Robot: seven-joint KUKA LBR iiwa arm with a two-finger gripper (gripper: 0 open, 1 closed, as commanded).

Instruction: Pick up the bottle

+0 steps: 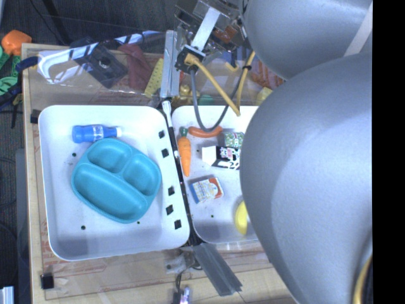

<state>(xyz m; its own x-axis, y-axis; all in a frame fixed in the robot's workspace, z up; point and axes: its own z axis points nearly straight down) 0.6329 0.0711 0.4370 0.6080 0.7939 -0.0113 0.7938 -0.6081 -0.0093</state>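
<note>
A: What is sitting nearest to us on the bench?

B: The big grey arm (304, 170) is covering the near right part, and it is hiding much of the right bin (215, 233). The left bin (57, 233) is lying just beside it, the two rims touching.

A: Let us take the blue tray as the landmark. Where is it lying?

B: The blue tray (117, 179) is lying in the middle of the left bin, with three hollows facing up. To the right of it, in the right bin, a yellow thing (241, 218) is peeking out from under the arm, and a small packet (206, 189) is lying near it.

A: And farther than the tray?

B: The bottle (93, 133) is lying on its side just behind the tray, near the far left corner of the same bin. It is blue with a white cap. To the far right of the tray a carrot (184, 154) is lying along the bin's left wall, with a black and white box (226, 157) beside it.

A: Is the pincer spread or pinching something?

B: I cannot tell; the arm's body is hiding it.
</note>
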